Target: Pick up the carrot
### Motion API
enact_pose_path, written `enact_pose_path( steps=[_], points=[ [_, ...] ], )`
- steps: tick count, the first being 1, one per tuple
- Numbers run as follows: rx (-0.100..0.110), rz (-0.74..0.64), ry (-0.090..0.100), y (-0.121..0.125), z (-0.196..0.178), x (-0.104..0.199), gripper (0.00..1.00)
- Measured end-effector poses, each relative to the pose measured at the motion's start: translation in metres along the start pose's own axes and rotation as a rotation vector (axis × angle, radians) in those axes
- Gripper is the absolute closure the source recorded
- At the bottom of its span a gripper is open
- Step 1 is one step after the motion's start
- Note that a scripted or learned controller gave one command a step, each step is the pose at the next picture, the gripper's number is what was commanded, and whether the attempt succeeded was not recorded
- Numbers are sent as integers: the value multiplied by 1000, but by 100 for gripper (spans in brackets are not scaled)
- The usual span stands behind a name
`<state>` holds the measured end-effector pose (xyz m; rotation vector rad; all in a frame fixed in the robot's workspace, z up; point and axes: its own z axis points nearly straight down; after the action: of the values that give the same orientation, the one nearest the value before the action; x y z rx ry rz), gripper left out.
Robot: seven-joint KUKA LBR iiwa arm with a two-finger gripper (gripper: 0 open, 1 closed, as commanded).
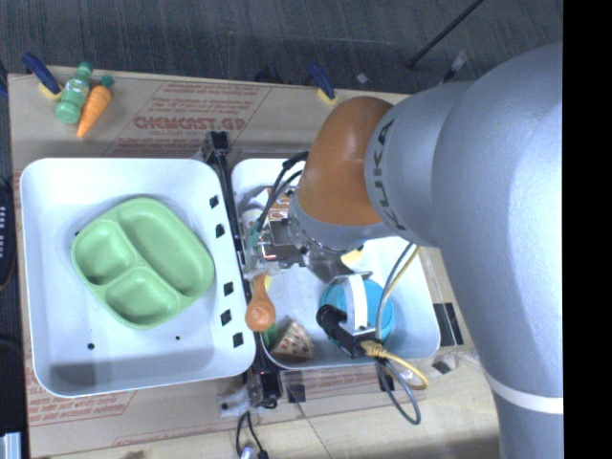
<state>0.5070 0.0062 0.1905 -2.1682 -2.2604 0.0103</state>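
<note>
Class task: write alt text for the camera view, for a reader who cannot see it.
A grey robot arm with an orange band reaches from the right over the right white bin. A green divided plate lies in the left white bin. A toy carrot rests outside both bins, on the bench's far left corner, beside a green toy bottle.

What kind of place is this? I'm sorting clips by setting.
Probably a robotics lab test bench: a KUKA arm reaches over two white bins on a cardboard-covered bench, with toy food such as a carrot and a green divided plate.
</note>
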Motion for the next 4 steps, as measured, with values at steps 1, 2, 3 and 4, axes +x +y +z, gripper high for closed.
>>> enact_pose_path(
  steps=[1, 2, 3, 4],
  points=[
    [-4, 142, -3, 19, -1, 52, 100],
    [-17, 159, -1, 57, -145, 64, 100],
    [2, 602, -2, 30, -121, 108, 100],
    [-8, 963, -4, 38, -131, 191, 100]
  ],
)
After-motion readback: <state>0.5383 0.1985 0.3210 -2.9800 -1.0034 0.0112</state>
